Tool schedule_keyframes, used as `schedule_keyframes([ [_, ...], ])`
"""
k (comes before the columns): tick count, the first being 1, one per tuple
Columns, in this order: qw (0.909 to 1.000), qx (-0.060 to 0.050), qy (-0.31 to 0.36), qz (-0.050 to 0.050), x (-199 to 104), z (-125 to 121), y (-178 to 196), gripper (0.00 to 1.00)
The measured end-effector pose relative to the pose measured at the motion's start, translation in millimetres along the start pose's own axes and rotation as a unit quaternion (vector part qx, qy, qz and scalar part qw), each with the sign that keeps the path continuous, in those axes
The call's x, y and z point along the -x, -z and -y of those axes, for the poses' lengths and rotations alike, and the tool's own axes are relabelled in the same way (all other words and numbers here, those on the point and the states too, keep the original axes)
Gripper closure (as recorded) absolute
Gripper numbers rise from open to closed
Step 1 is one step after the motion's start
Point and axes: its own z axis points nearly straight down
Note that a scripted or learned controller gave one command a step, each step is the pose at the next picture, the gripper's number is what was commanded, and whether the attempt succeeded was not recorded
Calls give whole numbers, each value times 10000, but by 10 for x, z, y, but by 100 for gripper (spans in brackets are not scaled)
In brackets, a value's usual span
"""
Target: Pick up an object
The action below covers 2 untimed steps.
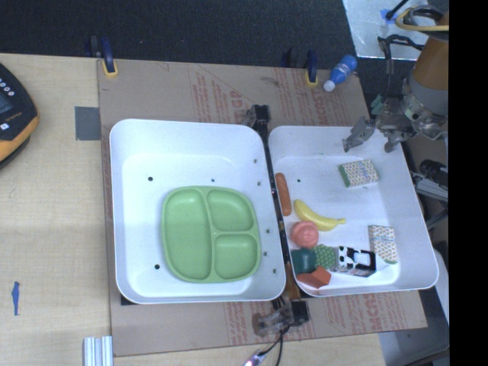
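Observation:
My gripper (pixel 373 141) hangs over the back right corner of the right bin (pixel 412 204), open, with nothing between its fingers. Just in front of it lies a small patterned block (pixel 358 173). Further forward in the same bin are a yellow banana (pixel 319 218), a sausage (pixel 284 194) along the left wall, a pink ball (pixel 306 235), a dark green block (pixel 303 260), a black-and-white box (pixel 356 260), an orange piece (pixel 316 278) and a patterned packet (pixel 383 242).
The left bin (pixel 137 166) holds a green divided plate (pixel 210 233). A small bottle with a blue cap (pixel 339 73) lies behind the right bin. Clamps (pixel 109 58) grip the cardboard's back edge. A yellow-and-black device (pixel 11 117) sits at far left.

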Motion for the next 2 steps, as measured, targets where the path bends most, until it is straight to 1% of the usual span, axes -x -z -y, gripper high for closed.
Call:
schedule_keyframes([
  [1, 10000, -6, 0, 5, 254, 310, -587, 0],
  [2, 10000, -3, 7, -1, 319, -98, -1055, 0],
])
